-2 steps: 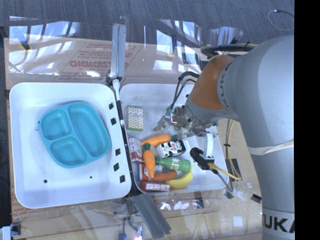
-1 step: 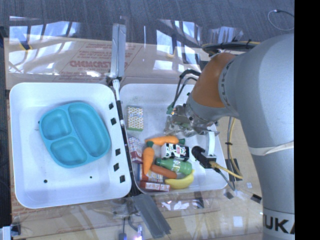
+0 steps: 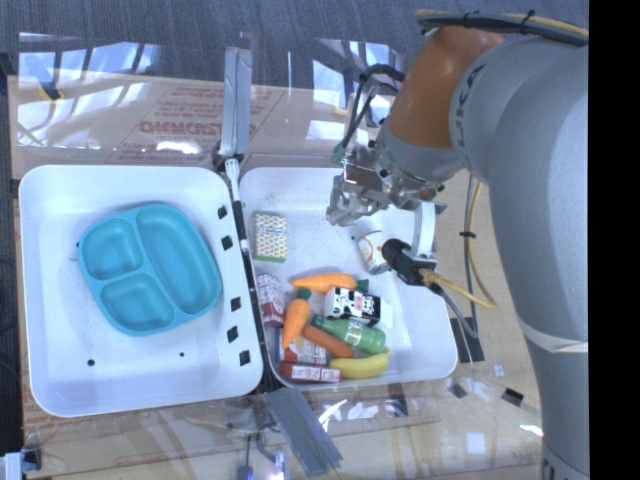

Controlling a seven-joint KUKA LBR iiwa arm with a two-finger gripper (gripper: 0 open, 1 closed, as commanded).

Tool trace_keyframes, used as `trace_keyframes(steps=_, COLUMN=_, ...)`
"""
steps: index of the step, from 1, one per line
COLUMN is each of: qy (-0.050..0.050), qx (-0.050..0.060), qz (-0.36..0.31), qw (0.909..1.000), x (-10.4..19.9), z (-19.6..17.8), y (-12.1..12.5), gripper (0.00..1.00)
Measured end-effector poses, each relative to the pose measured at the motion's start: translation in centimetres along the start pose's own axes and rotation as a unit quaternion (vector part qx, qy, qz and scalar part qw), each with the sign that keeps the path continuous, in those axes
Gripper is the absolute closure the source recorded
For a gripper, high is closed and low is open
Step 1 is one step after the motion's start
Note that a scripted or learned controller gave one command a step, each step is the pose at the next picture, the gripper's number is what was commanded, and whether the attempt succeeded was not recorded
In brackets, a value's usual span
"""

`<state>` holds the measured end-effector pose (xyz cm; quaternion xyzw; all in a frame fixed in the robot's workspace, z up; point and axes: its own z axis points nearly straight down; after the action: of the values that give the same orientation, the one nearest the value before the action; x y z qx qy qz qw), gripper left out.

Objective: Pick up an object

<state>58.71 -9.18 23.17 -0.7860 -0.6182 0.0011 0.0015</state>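
Objects heaped at near edge of right bin; claw over the far half

Objects (image 3: 330,328) for the pick lie in the right bin (image 3: 440,363), bunched toward its near edge: two carrots (image 3: 296,320), a banana (image 3: 362,365), a green bottle (image 3: 352,334), a black-and-white carton (image 3: 353,305) and small boxes along the left wall. A patterned box (image 3: 270,236) sits apart, toward the bin's far-left corner. A small white cup or can (image 3: 371,251) lies on its side near the right wall.

Claw (image 3: 347,206) hangs over the far half of the same bin, pointing down. Cannot tell how far it is parted; nothing is visible in it.

Key relation: the white cup lies just beside the claw, on its near-right side, closest of all. The heap lies well toward the near edge from the claw. The carrots' long axes run roughly far-to-near.

Left bin (image 3: 50,368) carries a blue divided plate (image 3: 150,266).

Judgement: grasp not yet made; the cup is the shortest reach.
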Motion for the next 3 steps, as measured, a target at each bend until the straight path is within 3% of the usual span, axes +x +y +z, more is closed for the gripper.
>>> trace_keyframes(steps=1, qy=0.0, qx=0.0, qz=0.151, qw=0.9885, x=-1.4, z=0.2, y=0.1, gripper=1.0)
trace_keyframes(steps=2, qy=0.0, qx=0.001, qz=0.187, qw=0.9825, x=-2.7, z=-1.8, y=-0.2, gripper=1.0)
trace_keyframes(steps=3, qy=-0.001, qx=0.001, qz=0.263, qw=0.9649, x=-0.9, z=-4.5, y=-3.0, gripper=1.0)
